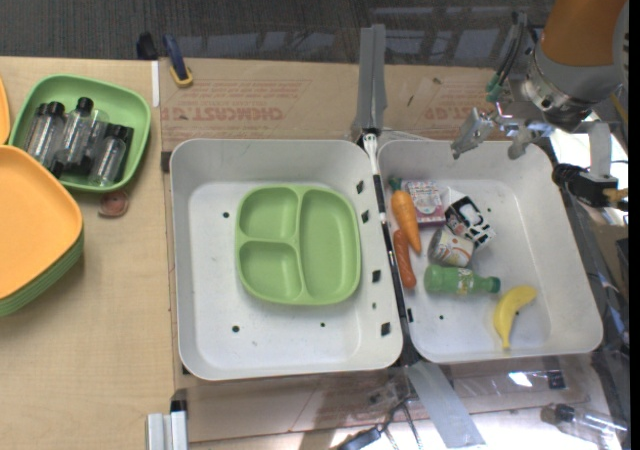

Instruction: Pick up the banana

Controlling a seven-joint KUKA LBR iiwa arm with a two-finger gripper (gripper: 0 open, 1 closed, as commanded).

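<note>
Currently pincer (495, 134) spread, holding nothing, above right bin's (570, 343) far rim | banana (511, 310) lies near front corner, just beside green bottle (459, 282) | likely light, soft, curved, smooth-skinned | grip across mid-body, gently

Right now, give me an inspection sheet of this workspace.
Surface: two white bins side by side; left bin, right bin.
Job's things: banana lies free near the right bin's front right corner.
Clutter: green bottle, carrot, cup and packets share the right bin; divided green plate in the left bin.
Grippers: claw open above the right bin's back edge, holding nothing.
Cables: nothing seen.
Surroundings: green tray of vials and orange plates left of the bins.
</note>
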